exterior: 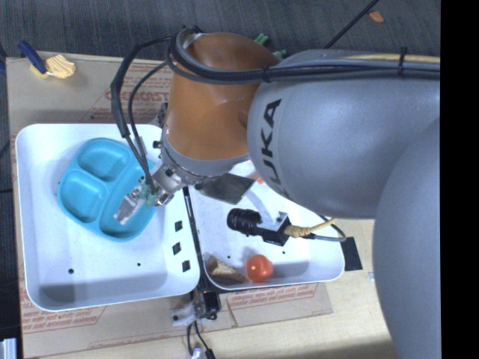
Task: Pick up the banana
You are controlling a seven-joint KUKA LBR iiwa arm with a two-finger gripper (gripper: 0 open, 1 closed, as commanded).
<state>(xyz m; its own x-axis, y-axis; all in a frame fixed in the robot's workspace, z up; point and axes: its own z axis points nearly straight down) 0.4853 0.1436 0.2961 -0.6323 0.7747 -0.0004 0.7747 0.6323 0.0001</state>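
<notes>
My gripper (pixel 133 205) hangs low over the right lobe of a blue divided dish (pixel 90 183) in the left bin (pixel 45 286). It looks to be touching or just above the dish's rim. The grey arm with its orange band (pixel 213 103) reaches in from the right and covers most of the right bin (pixel 318 269). Nothing can be made out between the gripper's tips.
In the right bin's front corner lie a red-orange ball (pixel 259 268) and a brownish lump (pixel 223 271). A small yellow and blue object (pixel 57 66) rests on the cardboard beyond the left bin. The left bin's front floor is bare white.
</notes>
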